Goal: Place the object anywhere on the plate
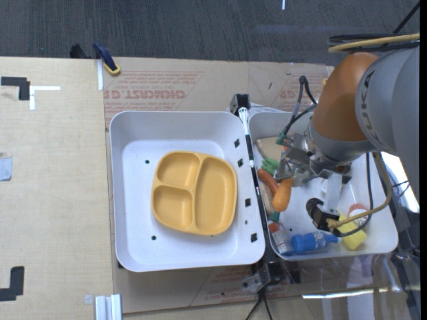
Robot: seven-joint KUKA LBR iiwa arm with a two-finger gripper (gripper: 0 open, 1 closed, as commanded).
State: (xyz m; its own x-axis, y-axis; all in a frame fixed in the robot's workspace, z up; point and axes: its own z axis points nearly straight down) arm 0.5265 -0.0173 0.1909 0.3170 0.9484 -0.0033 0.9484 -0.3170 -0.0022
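A yellow plate [195,193] with three compartments lies in the middle of the left white bin [127,179]. My gripper [291,174] hangs over the left part of the right bin [380,245]. It is shut on the upper end of an orange carrot-shaped object [281,196], which points down and to the left, close to the wall between the two bins. The plate is about a hand's width to the left of the held object, and nothing lies on it.
In the right bin a red-orange piece [265,178] and a green item [270,163] lie by the left wall. A blue bottle [311,242] and a yellow object [354,239] lie along the near edge. My arm covers the back of that bin.
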